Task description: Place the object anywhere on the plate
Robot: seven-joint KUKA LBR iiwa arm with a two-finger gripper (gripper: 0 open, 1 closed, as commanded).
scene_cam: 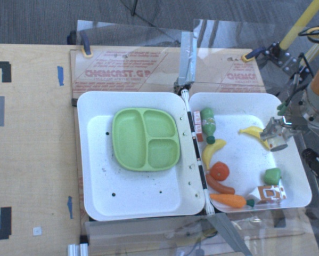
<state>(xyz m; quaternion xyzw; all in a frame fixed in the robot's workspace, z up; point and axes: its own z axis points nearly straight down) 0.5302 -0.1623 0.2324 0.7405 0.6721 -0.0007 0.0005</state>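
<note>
Gripper [272,137] at right bin's [292,105] right wall, beside small yellow banana piece [252,132]; grasp state cannot be told. Piece is curved, lying flat. Green three-compartment plate [146,139] sits in left bin [95,196], bare floor around it

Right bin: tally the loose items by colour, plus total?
In the right bin, by main colour:
Yellow: 2, banana, yellow piece by the end effector
Green: 2, bottle, green block
Red: 2, tomato, sausage
Orange: 1, carrot
White/orange: 1, small carton
Total: 8
</note>
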